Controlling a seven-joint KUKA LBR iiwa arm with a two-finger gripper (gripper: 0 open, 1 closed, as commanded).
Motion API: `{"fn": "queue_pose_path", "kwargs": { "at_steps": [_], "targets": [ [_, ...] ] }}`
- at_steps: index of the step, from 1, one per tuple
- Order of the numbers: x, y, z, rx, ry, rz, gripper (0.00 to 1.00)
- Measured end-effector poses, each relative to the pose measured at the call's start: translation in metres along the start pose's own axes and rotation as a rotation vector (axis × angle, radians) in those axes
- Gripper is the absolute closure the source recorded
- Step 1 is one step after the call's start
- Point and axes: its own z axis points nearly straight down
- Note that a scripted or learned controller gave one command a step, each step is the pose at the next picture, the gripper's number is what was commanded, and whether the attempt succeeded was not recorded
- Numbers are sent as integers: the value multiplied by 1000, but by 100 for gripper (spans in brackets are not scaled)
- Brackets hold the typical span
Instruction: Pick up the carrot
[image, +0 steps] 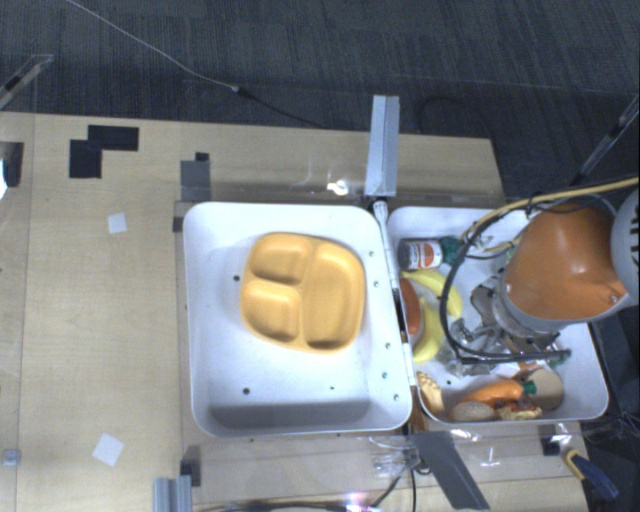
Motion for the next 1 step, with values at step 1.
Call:
{"fn": "queue_pose_path", "kwargs": {
  "at_steps": [1],
  "targets": [
    [-2,2,1,-2,-2,-3,0]
  ]
}}
